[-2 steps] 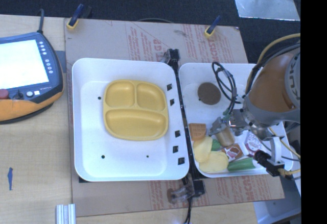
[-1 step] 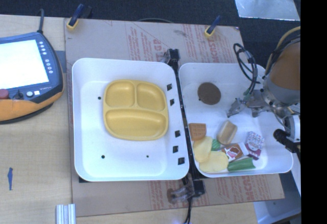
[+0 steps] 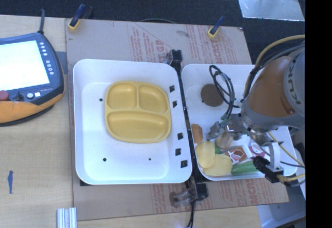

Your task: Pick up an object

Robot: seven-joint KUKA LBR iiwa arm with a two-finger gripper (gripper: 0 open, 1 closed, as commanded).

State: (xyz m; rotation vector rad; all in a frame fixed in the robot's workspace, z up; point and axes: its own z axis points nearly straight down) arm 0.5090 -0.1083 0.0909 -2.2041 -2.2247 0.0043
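Looking down on the bench, you have two white bins side by side. The left bin (image 3: 88, 118) holds a yellow divided plate (image 3: 138, 111), lying flat a little above the bin's middle, with three compartments facing up.

The right bin (image 3: 193, 74) holds the pickable items. A dark brown round piece (image 3: 211, 95) lies in its upper half, apart from the rest. Along the bin's left wall you see a small orange-brown roll (image 3: 197, 132). Just below it, two pale yellow pieces (image 3: 210, 158) sit together near the bottom edge, touching a green piece (image 3: 244, 168) to their right. A small red and white packet (image 3: 238, 155) lies just above the green one.

The arm (image 3: 275, 92) comes in from the right, its orange band over the right bin. The gripper (image 3: 224, 137) is down among the items, just above the pale yellow pieces and beside the packet. Something tan shows at its tip, possibly an object, but the view is too cluttered there; you cannot tell how the fingers stand or whether anything is gripped. A black cable (image 3: 222, 86) loops above the gripper.

A tablet with an orange case (image 3: 28, 74) rests on the bench at far left.
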